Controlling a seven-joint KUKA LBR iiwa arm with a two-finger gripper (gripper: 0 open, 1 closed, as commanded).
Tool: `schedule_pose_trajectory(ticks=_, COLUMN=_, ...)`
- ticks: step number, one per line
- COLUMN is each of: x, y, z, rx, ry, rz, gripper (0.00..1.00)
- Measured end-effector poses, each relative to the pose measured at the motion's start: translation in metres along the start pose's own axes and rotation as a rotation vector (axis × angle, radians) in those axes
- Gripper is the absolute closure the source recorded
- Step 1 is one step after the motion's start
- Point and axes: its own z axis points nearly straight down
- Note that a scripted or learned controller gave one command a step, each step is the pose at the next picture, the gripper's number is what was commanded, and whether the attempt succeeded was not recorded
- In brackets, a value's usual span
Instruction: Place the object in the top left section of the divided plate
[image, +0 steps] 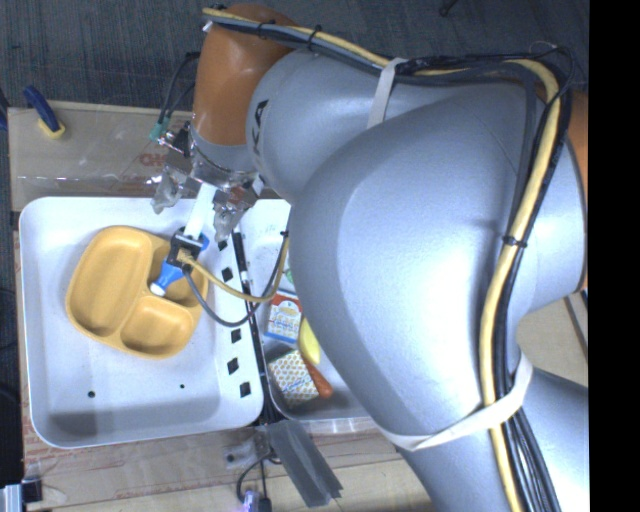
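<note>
While the yellow divided plate (128, 291) lies in the left bin (50, 400), a small blue object (168, 276) sits at its three o'clock rim, apparently clamped between the fingers (172, 270). Placement looks unfinished: release remains. At three o'clock, the right bin (300, 415) holds packaged snacks (285, 345) on the counter (90, 140).
</note>
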Motion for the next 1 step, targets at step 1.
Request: schedule_pose_trajectory(ticks=1, x=-0.0464, y=-0.006, z=0.0084, rx=0.003, ry=-0.002, rz=-0.01, gripper=0.0)
